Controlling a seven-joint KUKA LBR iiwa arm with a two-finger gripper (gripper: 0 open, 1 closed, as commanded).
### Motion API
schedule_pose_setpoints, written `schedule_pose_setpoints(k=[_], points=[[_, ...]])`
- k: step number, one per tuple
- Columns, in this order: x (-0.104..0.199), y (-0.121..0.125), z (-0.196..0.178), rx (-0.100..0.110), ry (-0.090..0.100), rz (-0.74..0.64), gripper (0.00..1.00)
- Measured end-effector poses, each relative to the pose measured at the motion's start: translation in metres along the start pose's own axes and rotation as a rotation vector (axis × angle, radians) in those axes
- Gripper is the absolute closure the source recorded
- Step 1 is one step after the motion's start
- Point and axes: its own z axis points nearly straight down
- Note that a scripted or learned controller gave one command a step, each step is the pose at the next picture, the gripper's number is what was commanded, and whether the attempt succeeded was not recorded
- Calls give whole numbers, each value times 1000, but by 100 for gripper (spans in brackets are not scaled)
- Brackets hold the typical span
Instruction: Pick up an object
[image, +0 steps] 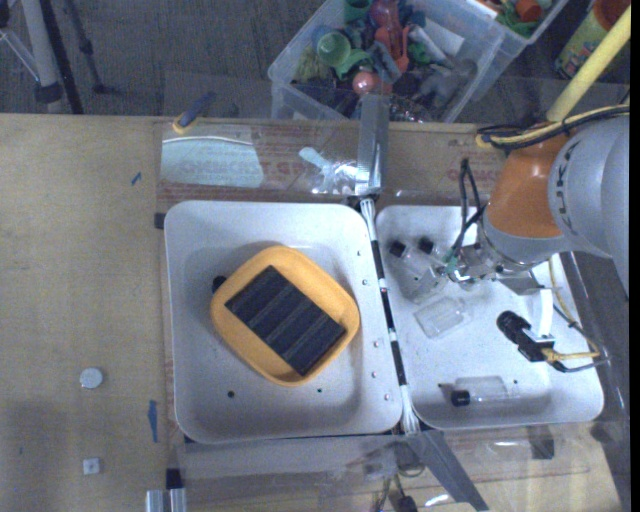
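Clutter is the risk: the hand (462, 268) hangs low in the right bin (575, 400) among small clear bottles (412, 262), which could slide or tip away. Its grip cannot be told. The yellow tray (285, 313) lies in the left bin (190, 330).

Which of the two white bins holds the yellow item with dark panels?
The left bin: the yellow object lies at its middle. The right bin holds small clear and black pieces, with the gripper over it.

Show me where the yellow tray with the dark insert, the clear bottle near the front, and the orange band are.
yellow tray (236, 335): camera view, its yellow rim.
clear bottle (482, 388): camera view, its body.
orange band (525, 195): camera view, its middle.
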Motion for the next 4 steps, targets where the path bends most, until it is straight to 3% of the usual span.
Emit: schedule_pose_setpoints(k=[1,2,3,4], points=[[-1,2,-12,-7,-2,1,100],[-1,2,-12,-7,-2,1,0],[-13,-74,0,2,2,43,0],[-14,-72,-11,-5,0,46,100]])
